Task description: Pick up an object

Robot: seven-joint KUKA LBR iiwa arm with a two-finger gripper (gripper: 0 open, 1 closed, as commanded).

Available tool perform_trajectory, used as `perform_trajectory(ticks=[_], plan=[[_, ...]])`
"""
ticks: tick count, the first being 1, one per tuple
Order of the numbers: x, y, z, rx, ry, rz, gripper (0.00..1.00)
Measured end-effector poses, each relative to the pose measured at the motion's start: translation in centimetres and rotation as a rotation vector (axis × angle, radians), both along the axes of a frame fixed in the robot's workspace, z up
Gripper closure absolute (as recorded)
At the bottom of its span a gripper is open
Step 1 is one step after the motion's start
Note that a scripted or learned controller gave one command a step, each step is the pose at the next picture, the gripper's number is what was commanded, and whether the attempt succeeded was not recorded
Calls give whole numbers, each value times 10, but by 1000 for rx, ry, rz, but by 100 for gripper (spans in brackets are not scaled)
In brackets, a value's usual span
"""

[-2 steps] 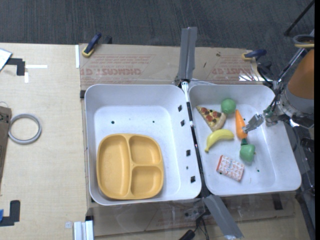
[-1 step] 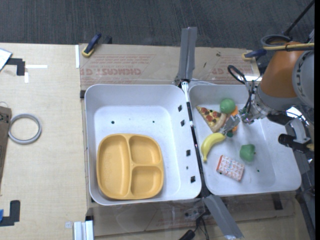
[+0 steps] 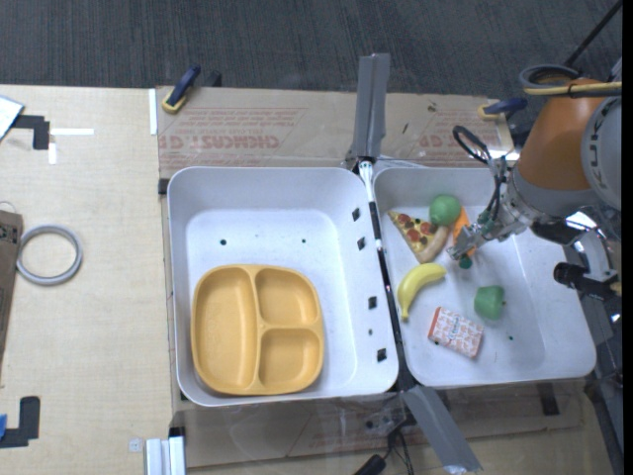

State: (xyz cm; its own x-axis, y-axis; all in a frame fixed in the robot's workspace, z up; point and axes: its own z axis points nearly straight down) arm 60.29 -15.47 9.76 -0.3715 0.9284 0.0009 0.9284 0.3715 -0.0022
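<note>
Two shallow white bins on the surface, left bin (image 3: 188,206) with one yellow three-compartment plastic tray (image 3: 258,328), right bin (image 3: 554,354) with one yellow banana (image 3: 417,285), one pizza slice (image 3: 417,234), two green round fruits (image 3: 445,209) (image 3: 490,302), one red-patterned packet (image 3: 456,332), tool (image 3: 465,254) low beside upper green fruit, cannot tell its opening or hold.

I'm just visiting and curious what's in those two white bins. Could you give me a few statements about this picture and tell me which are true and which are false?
1. The yellow divided plate lies in the left bin. True.
2. The banana lies on the yellow divided plate. False: it lies in the right bin, near the divider between the bins.
3. The gripper is over the right bin. True.
4. The pizza slice lies outside both bins. False: it is in the right bin, above the banana in the picture.
5. A roll of tape lies on the bench, left of the bins. True.
</note>
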Motion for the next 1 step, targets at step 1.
perform_trajectory(ticks=[1], plan=[[14,32,98,-1,-1,-73,100]])
